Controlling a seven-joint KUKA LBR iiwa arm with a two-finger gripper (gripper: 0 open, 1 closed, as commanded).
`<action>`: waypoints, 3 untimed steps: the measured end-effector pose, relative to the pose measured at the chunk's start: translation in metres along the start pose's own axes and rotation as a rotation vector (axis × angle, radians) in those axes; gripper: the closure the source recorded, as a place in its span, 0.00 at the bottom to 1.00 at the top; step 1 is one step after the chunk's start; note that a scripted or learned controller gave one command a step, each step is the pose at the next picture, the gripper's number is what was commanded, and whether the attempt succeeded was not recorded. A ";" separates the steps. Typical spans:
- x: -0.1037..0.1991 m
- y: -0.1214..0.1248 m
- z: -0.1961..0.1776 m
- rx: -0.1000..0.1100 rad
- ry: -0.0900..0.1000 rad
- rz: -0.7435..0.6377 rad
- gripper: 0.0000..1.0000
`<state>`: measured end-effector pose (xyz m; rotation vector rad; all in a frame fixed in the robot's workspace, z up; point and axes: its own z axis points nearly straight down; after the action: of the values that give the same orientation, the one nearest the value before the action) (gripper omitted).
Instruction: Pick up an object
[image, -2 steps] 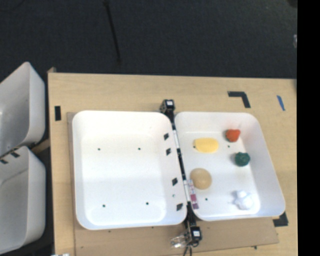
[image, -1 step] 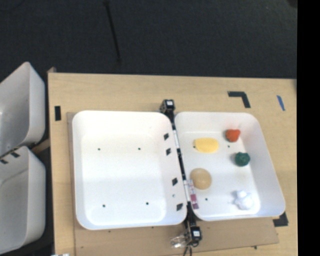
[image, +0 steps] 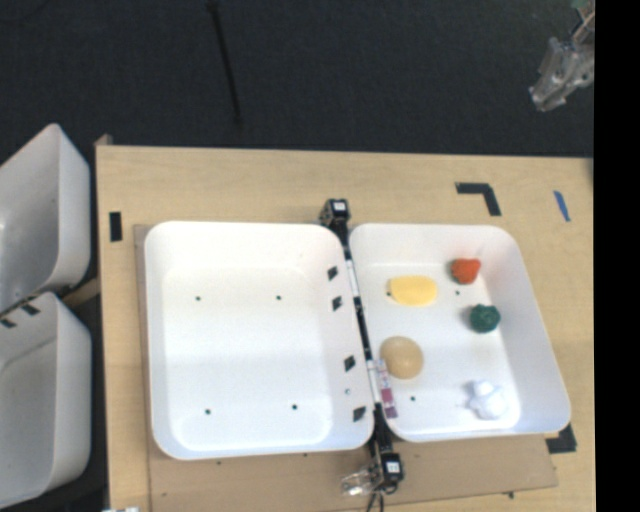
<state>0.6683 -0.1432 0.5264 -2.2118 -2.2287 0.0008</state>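
Nearest the lens, at the upper right corner of the view, the tool (image: 562, 72) hangs well off the surface's (image: 250, 185) far edge, blurred; how it is set cannot be told. Two white bins sit side by side on the surface. Right bin (image: 520, 420) carries five things, all apart: red object (image: 465, 269) near its far right corner; yellow object (image: 413, 290) left of that; green object (image: 484, 318) by the right wall; tan ball (image: 402, 357) close to the left wall; white object (image: 487, 400) toward the near right corner. Left bin (image: 160, 330) touches the right bin along the clipped middle seam.
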 end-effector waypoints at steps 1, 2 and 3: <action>0.094 -0.023 -0.027 -0.006 0.000 -0.002 1.00; 0.189 -0.042 -0.025 -0.003 0.001 -0.004 1.00; 0.273 -0.022 0.028 0.002 -0.001 -0.001 1.00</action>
<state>0.6444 0.1294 0.4990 -2.2100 -2.2296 0.0032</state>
